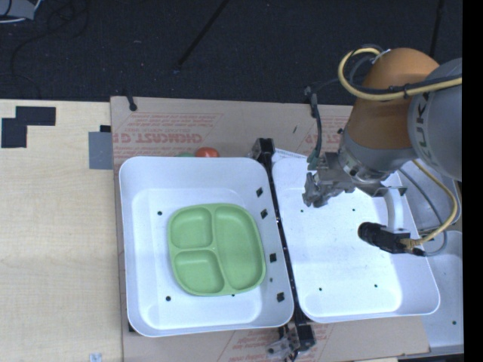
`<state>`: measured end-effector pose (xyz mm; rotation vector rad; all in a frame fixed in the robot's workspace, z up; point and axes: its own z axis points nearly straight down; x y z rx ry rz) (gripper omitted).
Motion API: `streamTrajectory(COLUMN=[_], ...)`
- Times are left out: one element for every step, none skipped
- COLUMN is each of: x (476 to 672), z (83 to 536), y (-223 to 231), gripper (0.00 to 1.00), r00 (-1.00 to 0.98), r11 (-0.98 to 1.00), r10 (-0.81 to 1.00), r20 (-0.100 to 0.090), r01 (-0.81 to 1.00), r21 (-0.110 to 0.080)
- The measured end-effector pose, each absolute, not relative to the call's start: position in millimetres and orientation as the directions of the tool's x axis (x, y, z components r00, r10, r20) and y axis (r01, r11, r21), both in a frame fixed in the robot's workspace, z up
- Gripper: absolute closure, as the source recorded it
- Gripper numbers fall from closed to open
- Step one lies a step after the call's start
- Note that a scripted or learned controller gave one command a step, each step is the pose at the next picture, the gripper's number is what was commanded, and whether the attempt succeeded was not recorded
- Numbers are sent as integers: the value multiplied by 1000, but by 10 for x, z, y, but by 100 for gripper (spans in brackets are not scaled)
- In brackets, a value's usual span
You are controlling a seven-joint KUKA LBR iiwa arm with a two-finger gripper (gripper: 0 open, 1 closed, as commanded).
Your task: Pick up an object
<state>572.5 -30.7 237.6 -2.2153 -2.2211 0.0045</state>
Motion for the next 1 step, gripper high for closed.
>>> streamTrajectory(x=[5433], z=[2336], y=[55], gripper=[100], r00=[-3], r11=[3], r10=[1000], r20=[1], r01=[1000], r21=[-6])
